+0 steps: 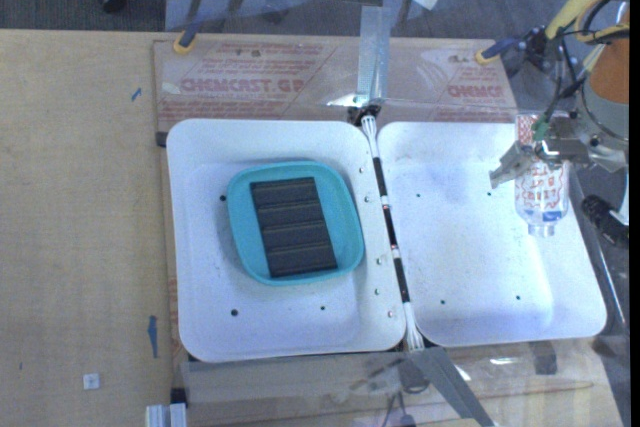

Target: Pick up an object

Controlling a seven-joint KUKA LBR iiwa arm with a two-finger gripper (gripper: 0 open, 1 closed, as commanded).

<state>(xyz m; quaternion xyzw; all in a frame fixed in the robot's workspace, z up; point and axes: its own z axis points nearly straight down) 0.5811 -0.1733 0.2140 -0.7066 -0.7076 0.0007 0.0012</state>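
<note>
At the right of the frame, a clear bottle [541,195] is pinched between the fingers of the gripper [538,155] above the right bin [470,295]. It could be dropped if squeezed loosely.

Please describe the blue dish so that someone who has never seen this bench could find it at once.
Two shallow white bins sit side by side on the bench; look in the left bin. Near its middle lies a turquoise dish with rounded corners, holding a dark ribbed block. The right bin has a clear plastic bottle instead.
</note>
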